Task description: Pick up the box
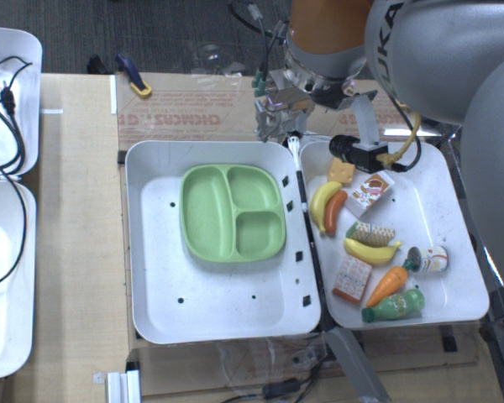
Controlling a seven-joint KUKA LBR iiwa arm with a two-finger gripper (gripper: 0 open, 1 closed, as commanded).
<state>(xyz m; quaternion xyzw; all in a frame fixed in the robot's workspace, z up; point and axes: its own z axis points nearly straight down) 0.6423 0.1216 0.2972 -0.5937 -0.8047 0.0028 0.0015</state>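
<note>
A white box with red print [370, 193] lies tilted in the right bin [458, 225], near its back, beside a yellow cheese wedge [342, 171]. A second, smaller pinkish box [351, 279] lies flat near the front of the same bin. My gripper [276, 127] hangs over the back rim where the two bins meet, left of and behind the white box and clear of it. Nothing shows in the gripper.
The left bin [151, 250] holds a green divided plate [233, 212]. Around the boxes lie two bananas [321, 204] [371, 249], a red sausage [333, 211], a carrot [386, 282], a green bottle [395, 306] and a small can [430, 260].
</note>
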